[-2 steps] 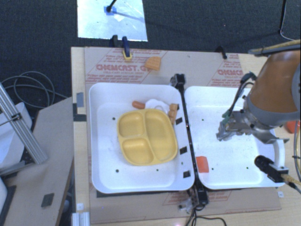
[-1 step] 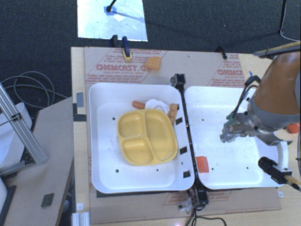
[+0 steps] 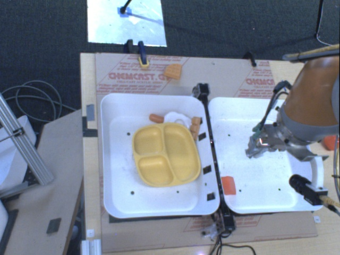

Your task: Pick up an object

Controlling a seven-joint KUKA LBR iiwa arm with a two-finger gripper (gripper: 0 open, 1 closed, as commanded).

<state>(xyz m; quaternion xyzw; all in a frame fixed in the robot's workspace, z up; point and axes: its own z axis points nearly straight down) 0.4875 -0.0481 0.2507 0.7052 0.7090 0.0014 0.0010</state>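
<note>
My gripper [image 3: 257, 146] hangs over the middle of the right bin [image 3: 239, 116], above bare white floor. A small red-orange block [image 3: 228, 185] lies at that bin's front left corner, well apart from the gripper. In the left bin [image 3: 114, 142] a yellow divided plate [image 3: 166, 154] lies flat. Behind the plate sit a small orange sausage-shaped piece [image 3: 156, 118], a white item [image 3: 175, 119] and a tan block [image 3: 195, 126] near the divider.
A tan waffle-like piece [image 3: 172, 71] lies on the cardboard behind the left bin, next to a blue and yellow clamp [image 3: 142, 54]. Black clips [image 3: 201, 90] sit along the seam between the bins. An orange item [image 3: 330, 141] shows at the right edge.
</note>
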